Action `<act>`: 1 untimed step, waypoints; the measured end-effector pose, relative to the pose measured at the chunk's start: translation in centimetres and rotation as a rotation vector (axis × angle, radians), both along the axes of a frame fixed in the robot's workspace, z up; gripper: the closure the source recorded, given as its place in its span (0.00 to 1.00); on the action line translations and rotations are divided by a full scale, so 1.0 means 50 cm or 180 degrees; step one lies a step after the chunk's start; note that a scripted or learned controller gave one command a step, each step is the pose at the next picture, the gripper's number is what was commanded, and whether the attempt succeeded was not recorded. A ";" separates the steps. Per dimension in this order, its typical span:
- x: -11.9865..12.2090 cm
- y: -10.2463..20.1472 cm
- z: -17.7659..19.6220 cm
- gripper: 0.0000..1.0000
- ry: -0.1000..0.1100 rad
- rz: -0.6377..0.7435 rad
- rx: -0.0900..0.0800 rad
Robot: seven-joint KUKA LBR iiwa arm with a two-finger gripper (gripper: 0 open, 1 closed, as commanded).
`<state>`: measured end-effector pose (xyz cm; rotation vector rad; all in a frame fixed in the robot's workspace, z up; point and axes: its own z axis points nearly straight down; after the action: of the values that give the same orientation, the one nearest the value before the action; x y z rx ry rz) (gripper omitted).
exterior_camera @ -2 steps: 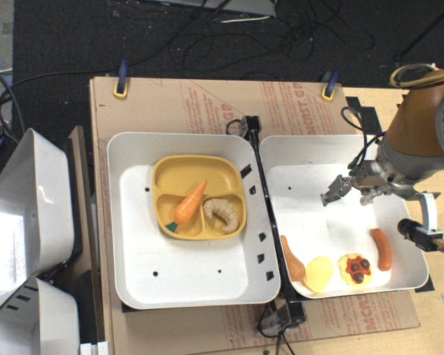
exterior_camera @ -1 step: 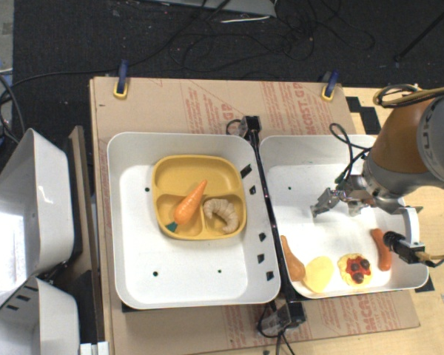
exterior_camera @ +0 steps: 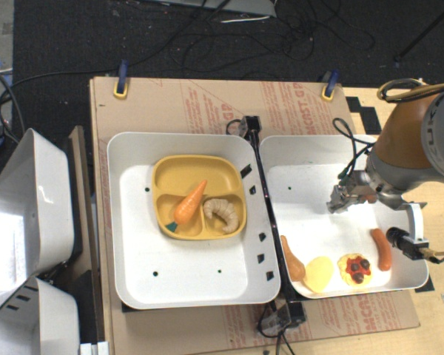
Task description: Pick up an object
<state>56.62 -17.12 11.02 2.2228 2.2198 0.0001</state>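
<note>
- Bench: a brown board carries two shallow white bins side by side, the left bin and the right bin, with their inner walls touching along the middle
- Left bin contents: a yellow divided plate sits in the upper middle of the bin floor
- Plate, lower left compartment: an orange carrot lies at a slant, its thin end pointing up and to the right across the divider
- Plate, lower right compartment: a pale shrimp lies curled, just beside the carrot
- Right bin contents, along the near wall from left to right: a tan chicken leg, a pale yellow round piece, a small pizza with red and dark toppings, and a reddish sausage standing nearly upright in the view
- The chicken leg and the yellow piece touch; the pizza lies just beside the yellow piece; the sausage lies just beside the pizza
- Arm: the grey arm with its orange band reaches in from the right, over the right bin
- Gripper: positioned over the bare middle floor of the right bin, above and apart from the row of food items
- Jaw state: cannot be told from this view; no item is seen between them
</note>
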 end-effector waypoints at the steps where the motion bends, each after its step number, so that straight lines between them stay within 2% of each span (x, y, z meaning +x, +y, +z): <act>1: 0.023 0.004 0.102 1.00 -0.0017 0.0014 -0.0005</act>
<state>57.75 -16.93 16.10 2.2144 2.2211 0.0042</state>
